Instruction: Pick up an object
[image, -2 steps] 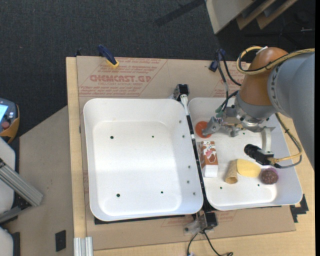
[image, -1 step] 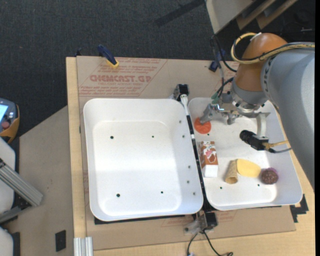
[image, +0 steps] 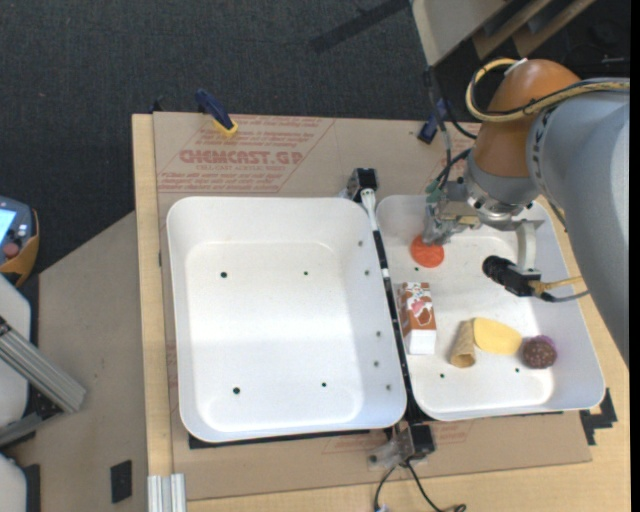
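**Mia:** Look, the fingers (image: 434, 236) are right over the small round red thing (image: 428, 253). It sits just under them, in the white plastic bin on the right (image: 590, 385), up near the back wall.

**Tom:** Are they holding it?

**Mia:** I can't tell. They point down at it, but I can't see how wide they are or if the red thing is between them.

**Tom:** What could go wrong?

**Mia:** I think the red thing looks flat and low. The fingers might slide off its top and close on nothing. Or they could push it so it scoots away.

**Tom:** Where would it go?

**Mia:** Maybe to the side of the fingers where the bin's wall meets the other white bin (image: 175, 230). If it gets stuck against that wall, it would be hard to grab.

**Tom:** What about the other stuff?

**Mia:** The brown and white cardboard box (image: 416, 316) is a bit in front of the fingers, near but not touching the red thing. The yellow wedge (image: 495, 335) and the dark purple ball (image: 539, 351) are well apart, farther toward the front. I don't think they get bumped.

**Tom:** Anything else?

**Mia:** If the fingers press too hard on the bin floor, the bin might shift on the bench (image: 250, 150).
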